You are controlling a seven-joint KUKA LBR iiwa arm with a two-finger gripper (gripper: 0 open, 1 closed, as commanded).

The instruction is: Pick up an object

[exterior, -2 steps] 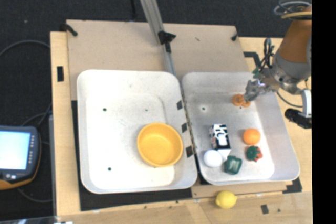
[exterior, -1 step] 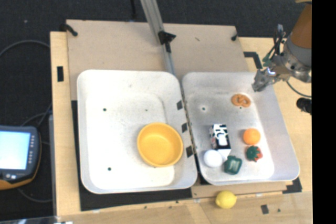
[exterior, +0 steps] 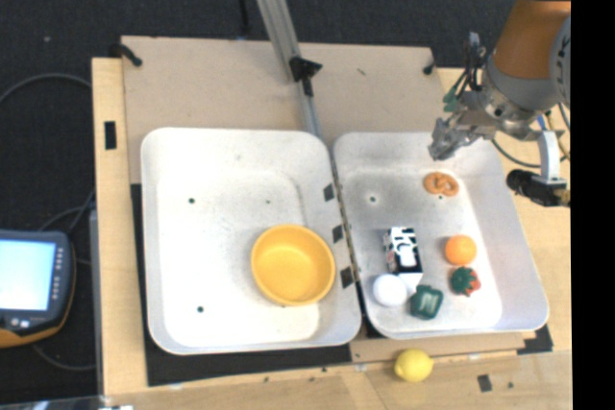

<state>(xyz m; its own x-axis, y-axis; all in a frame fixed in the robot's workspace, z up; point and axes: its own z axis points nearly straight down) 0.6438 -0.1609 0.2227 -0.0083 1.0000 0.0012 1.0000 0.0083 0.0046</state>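
On the tan bench (exterior: 384,86), two white bins (exterior: 192,178); jaws' state I cannot tell.

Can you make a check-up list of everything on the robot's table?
Surface: bench bears left bin and right bin.
Job's things: right bin holds orange slice-like piece, orange ball, black-and-white box, white ball, green block, red-green toy.
Clutter: yellow bowl in left bin; lemon outside bins.
Grippers: gripper above right bin's far edge.
Cables: cable on floor.
Surroundings: screen pendant, metal pole.
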